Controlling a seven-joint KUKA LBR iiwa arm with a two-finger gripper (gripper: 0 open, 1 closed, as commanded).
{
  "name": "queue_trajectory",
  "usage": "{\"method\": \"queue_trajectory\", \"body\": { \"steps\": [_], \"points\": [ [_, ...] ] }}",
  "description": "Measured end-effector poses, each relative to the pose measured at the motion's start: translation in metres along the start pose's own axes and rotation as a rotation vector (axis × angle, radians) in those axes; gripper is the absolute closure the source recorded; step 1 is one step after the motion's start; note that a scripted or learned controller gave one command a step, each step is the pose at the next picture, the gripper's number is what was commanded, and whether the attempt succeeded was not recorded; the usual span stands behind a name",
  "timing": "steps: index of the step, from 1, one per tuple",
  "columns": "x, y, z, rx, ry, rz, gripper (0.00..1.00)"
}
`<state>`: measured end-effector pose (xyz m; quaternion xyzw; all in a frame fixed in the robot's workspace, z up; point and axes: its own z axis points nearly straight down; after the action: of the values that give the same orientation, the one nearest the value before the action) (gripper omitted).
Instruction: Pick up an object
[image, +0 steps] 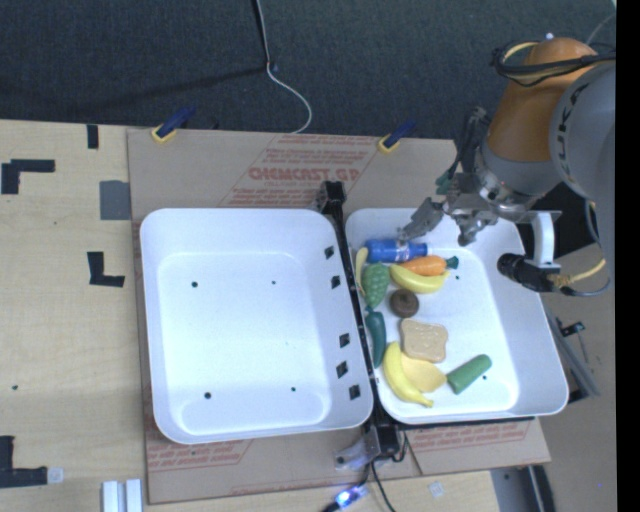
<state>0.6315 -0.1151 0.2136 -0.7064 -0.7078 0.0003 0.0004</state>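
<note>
My gripper (441, 229) hangs over the far part of the right bin (520, 330), its two fingers spread open with nothing between them. Its left finger (415, 227) is just above a blue bottle (392, 250). Just nearer than the gripper lie an orange carrot (429, 266) and a small yellow banana (414, 281). Along the bin's left wall lie a bumpy green fruit (375, 283) and a dark green pod (376, 334). Nearer the front lie a brown round piece (404, 303), a toast slice (425, 342), a larger banana (404, 376) and a green cucumber (468, 373).
The left bin (245, 320) sits beside the right one, with a black hinge strip (345, 300) between them. Both rest on a cardboard sheet (290, 165) on the bench. A thin cable (280, 75) hangs at the back.
</note>
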Motion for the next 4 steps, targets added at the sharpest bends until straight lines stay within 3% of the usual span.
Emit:
{"method": "queue_trajectory", "body": {
  "steps": [1, 2, 3, 4],
  "points": [
    [-0.002, 0.025, 0.098, 0.006, -0.001, -0.001, 0.00],
    [0.019, -0.024, 0.125, 0.005, 0.001, 0.001, 0.00],
    [0.017, 0.035, 0.129, 0.017, -0.004, 0.005, 0.00],
    [-0.021, -0.049, 0.129, 0.004, -0.001, 0.006, 0.00]
  ]
}}
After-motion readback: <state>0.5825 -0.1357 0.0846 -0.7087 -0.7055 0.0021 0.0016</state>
